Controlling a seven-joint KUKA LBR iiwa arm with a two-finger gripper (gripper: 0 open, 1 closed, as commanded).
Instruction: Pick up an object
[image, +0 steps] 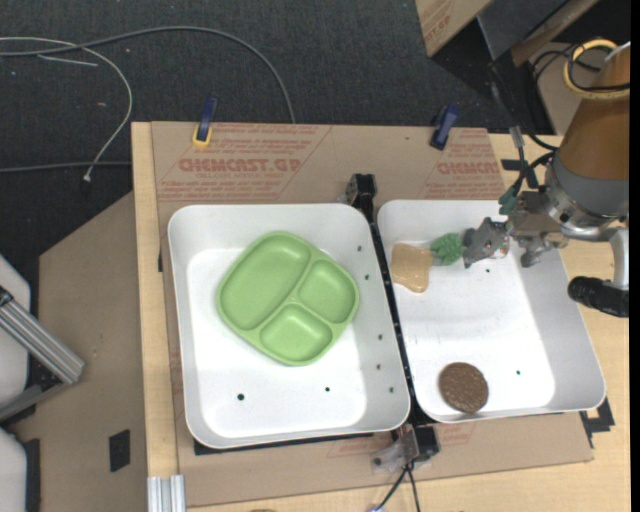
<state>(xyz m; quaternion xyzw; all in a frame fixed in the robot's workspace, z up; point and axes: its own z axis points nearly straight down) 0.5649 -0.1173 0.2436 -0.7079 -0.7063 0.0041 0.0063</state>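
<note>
Nearest you, at the front edge of the bench (300, 480), a black clamp (405, 447) sits where the two white bins meet, with a cable running off the bottom of the view. Just behind it, in the front part of the right bin (560, 385), you see a round brown disc (464, 387) lying flat, well apart from the other items.

In the left bin (200, 400), a green divided plate (288, 297) with three compartments lies flat near the middle, turned at an angle to the bin walls.

Farther back in the right bin, a pale tan item (411, 267) rests close to the left wall. Just beside it, toward the arm, lies a small dark green item (448, 246). The claw (490, 243) is at the right of this green item, very near or touching it; you cannot tell from this view whether the fingers are apart or together, nor whether anything is gripped. The grey and orange arm (600, 140) enters from the right above the back of the right bin.

At the far edge of the bench, two blue clips (206, 116) pin the printed cardboard sheet (240, 160), and a second black clamp (361, 188) marks the rear junction of the bins. Beyond, cables trail over dark floor (200, 60).
</note>
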